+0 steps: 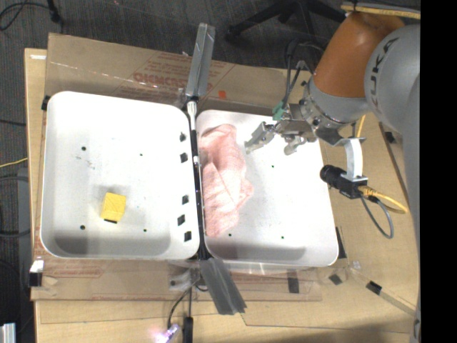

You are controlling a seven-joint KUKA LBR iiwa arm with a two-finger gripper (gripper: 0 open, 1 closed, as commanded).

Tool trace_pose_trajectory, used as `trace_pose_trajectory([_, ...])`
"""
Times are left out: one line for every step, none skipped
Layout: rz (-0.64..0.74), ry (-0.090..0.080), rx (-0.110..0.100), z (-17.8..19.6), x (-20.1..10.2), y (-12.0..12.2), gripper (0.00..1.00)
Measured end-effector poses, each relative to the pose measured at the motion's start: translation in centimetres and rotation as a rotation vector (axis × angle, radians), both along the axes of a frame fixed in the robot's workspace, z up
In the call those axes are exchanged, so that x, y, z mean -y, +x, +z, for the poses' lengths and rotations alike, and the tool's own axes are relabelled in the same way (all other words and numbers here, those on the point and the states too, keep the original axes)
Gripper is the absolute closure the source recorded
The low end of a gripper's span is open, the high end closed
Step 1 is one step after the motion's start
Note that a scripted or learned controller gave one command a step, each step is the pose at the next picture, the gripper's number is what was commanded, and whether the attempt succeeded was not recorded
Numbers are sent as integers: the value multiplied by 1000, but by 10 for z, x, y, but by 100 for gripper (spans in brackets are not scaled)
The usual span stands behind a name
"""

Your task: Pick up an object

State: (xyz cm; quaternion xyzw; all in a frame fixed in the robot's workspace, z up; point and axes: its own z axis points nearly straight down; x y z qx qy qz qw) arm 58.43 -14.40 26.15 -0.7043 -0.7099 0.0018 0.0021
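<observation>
Over the right bin (314, 245) my pincer (275, 140) hangs with its two fingers spread apart and nothing between them, just beside the pink cloth (223, 181) bunched against the divider wall. That cloth is my likeliest target, being nearest; it lies crumpled, so I judge a fold near its upper end offers the best bite. Across in the left bin (64, 113), well apart, a small yellow block (113, 207) sits alone on the floor.

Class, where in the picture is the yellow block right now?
The yellow block lies in the left bin, toward its lower left, far from the pink cloth in the right bin.
</observation>
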Motion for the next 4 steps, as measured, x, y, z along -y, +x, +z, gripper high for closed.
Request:
trace_pose_trajectory([106,0,0,-103,25,10,0])
trace_pose_trajectory([298,1,5,-168,18,21,0])
trace_pose_trajectory([302,1,4,-158,18,22,100])
trace_pose_trajectory([445,0,4,-81,-4,73,100])
